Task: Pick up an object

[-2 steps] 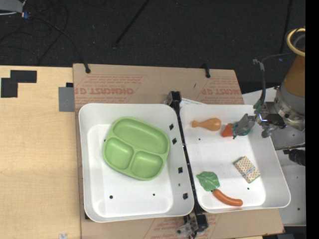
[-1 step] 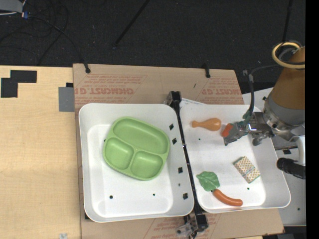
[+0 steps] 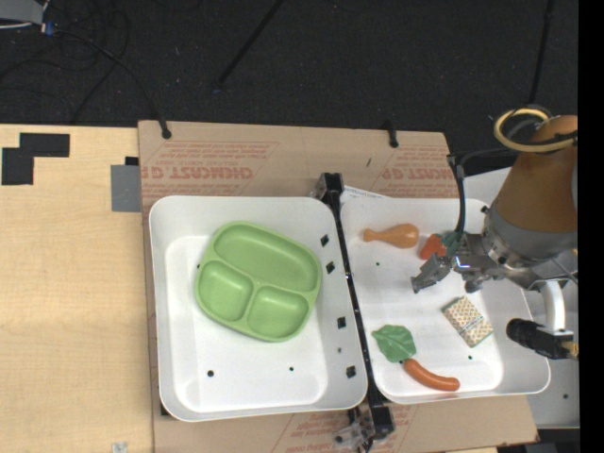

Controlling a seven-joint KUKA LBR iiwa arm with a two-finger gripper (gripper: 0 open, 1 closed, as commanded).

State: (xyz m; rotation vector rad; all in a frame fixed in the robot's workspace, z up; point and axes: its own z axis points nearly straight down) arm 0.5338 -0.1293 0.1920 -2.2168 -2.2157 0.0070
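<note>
Green plate [image 3: 258,280] fills my left bin [image 3: 179,385]. Right bin [image 3: 514,376]: drumstick [image 3: 394,236], leaf [image 3: 394,342], sausage [image 3: 432,376], patterned block [image 3: 467,320]. Gripper [image 3: 427,277] jaws: cannot tell.

Bright even overhead light, soft faint shadows, dark background, slightly soft focus

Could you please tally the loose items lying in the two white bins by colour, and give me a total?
Green: 2, a divided green plastic plate and a green leaf-shaped toy
Orange: 2, an orange drumstick-shaped toy and an orange sausage-shaped toy
Red: 1, a small red piece
Patterned: 1, a speckled box
Total: 6
</note>
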